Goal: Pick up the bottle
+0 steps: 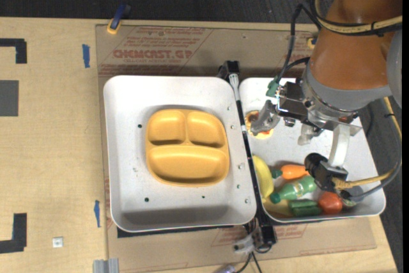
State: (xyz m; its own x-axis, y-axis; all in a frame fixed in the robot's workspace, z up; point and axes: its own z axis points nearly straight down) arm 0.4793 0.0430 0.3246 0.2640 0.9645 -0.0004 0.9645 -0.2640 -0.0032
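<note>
Gripper [263,121]: at 10 o'clock in right bin [291,149], closure cannot be told | bottle [295,190]: lying at bin's 6 o'clock, banana [262,177] touching at 9 | advice: shift toward 5 o'clock, straddle mid-body, avoid carrot [294,171].

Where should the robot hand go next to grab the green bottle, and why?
Probably a small shift toward the near edge of the right bin, until the gripper is above the green bottle. The bottle lies on its side, crowded by a banana, a carrot and a red fruit, and the gripper hangs farther back, not over it yet.
</note>
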